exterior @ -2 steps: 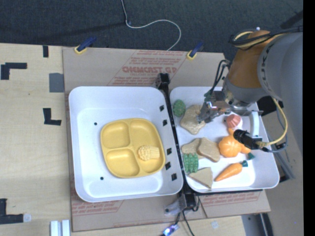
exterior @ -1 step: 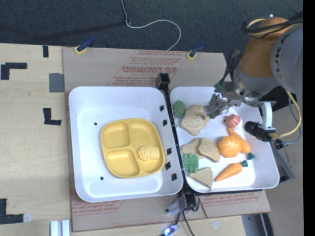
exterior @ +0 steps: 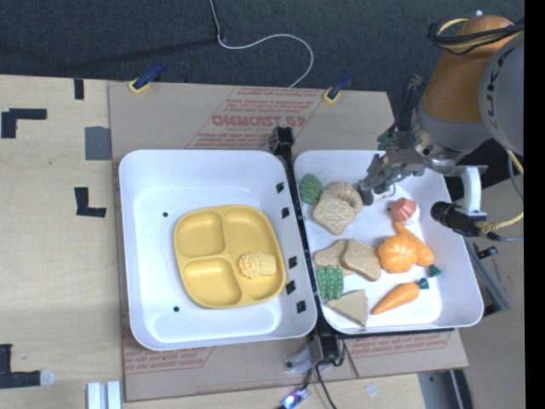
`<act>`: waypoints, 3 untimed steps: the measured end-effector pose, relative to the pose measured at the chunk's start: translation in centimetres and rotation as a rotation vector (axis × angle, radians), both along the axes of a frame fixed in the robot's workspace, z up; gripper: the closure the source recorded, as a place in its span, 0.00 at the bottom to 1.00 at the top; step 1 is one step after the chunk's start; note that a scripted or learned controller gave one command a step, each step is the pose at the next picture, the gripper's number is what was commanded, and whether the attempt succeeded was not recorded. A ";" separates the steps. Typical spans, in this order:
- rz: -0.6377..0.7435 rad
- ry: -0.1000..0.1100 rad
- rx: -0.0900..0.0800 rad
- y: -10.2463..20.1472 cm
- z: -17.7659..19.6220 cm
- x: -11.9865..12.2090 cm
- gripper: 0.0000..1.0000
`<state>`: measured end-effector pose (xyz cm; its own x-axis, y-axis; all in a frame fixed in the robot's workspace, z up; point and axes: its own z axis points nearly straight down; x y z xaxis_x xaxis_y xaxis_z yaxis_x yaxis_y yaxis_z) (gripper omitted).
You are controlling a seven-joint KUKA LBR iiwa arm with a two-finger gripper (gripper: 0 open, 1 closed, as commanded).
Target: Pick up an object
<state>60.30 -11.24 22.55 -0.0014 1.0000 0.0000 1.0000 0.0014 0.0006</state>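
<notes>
Toy foods lie in the right bin (exterior: 460,313): a green leafy piece (exterior: 310,187), a tan bread roll (exterior: 337,207), two toast slices (exterior: 351,256), a green ridged piece (exterior: 329,280), a pale wedge (exterior: 350,306), a carrot (exterior: 397,296), an orange squash (exterior: 403,252) and a pink-white piece (exterior: 404,210). My gripper (exterior: 377,182) hangs over the upper middle of that bin, just right of the bread roll, pointing down. I see nothing between its fingers.
The left bin (exterior: 149,194) holds a yellow divided tray (exterior: 209,250) with a corn cob (exterior: 256,265) in its lower right compartment. A black clip divider (exterior: 288,194) runs between the bins. A white cable (exterior: 255,41) lies beyond the cardboard.
</notes>
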 end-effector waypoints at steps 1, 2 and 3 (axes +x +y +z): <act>0.004 0.001 0.000 4.0 -1.1 3.2 1.00; 0.005 0.000 0.001 8.3 -0.4 5.2 1.00; 0.001 0.001 -0.001 8.4 -1.0 7.0 1.00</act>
